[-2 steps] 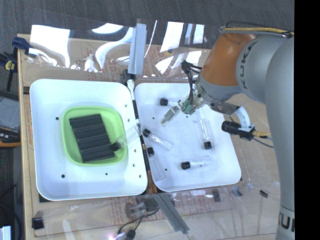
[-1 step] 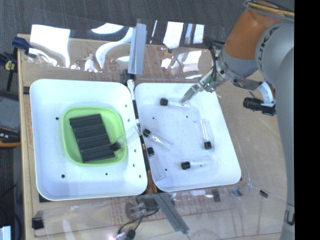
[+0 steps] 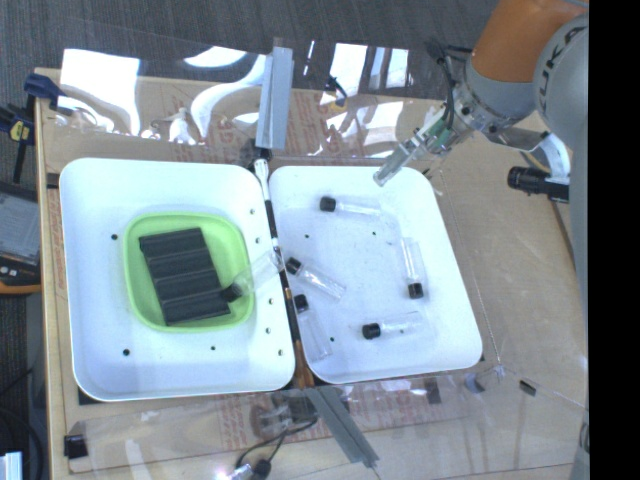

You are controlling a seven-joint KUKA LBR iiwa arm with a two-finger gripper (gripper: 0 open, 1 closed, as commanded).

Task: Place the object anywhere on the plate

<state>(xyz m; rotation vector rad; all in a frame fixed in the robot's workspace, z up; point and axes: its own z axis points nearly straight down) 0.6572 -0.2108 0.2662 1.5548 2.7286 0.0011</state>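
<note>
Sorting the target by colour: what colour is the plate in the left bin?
Light green plate, clearest in the camera view.

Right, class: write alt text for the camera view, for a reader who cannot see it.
A green plate holding a black ridged block sits in the left white bin; clear black-capped vials lie scattered in the right bin. The robot's hand hovers over that bin's far edge.

Two shallow white bins sit side by side on the counter [image 3: 520,298] — the left bin [image 3: 90,268] and the right bin [image 3: 450,308]. A grey metal bar [image 3: 273,98] stands behind their seam, and another grey bar [image 3: 345,428] lies at the front edge.
</note>
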